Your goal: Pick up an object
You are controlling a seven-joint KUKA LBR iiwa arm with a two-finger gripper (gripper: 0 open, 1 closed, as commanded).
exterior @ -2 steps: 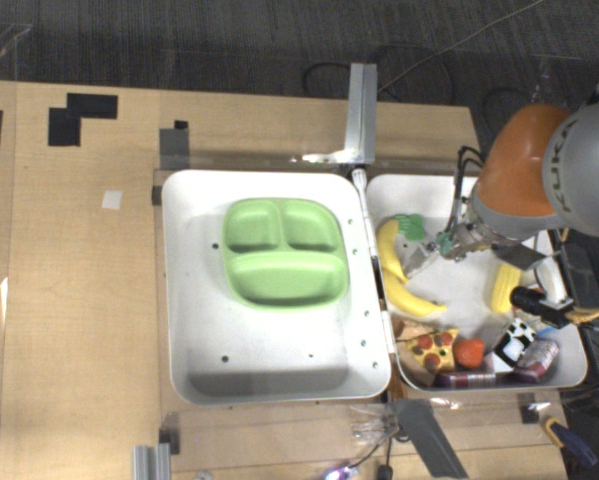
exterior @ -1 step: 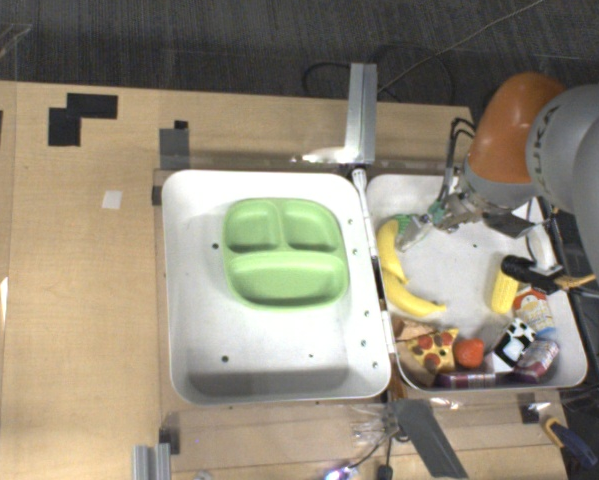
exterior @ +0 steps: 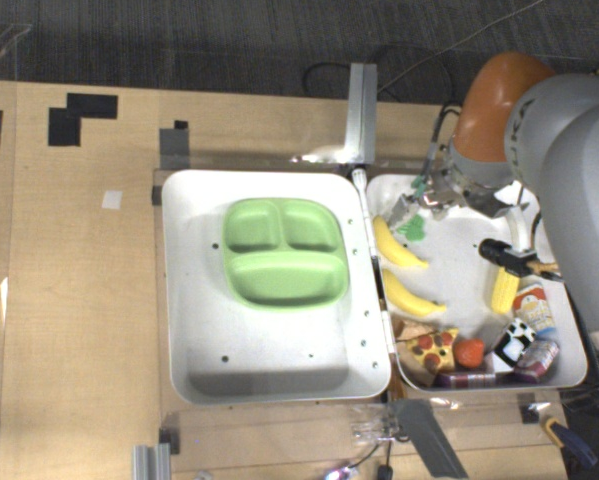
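One green piece (exterior: 413,230) just below jaws (exterior: 407,208)

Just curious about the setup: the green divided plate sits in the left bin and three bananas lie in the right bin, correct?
Not quite. The camera view shows two bananas, not three: one banana and a second banana below it in the right bin. The green divided plate does sit in the left bin.

No text, label, brand or number is legible. A black-and-white patterned item (exterior: 516,339) lies in the right bin (exterior: 579,368), but its markings are too small to make out.
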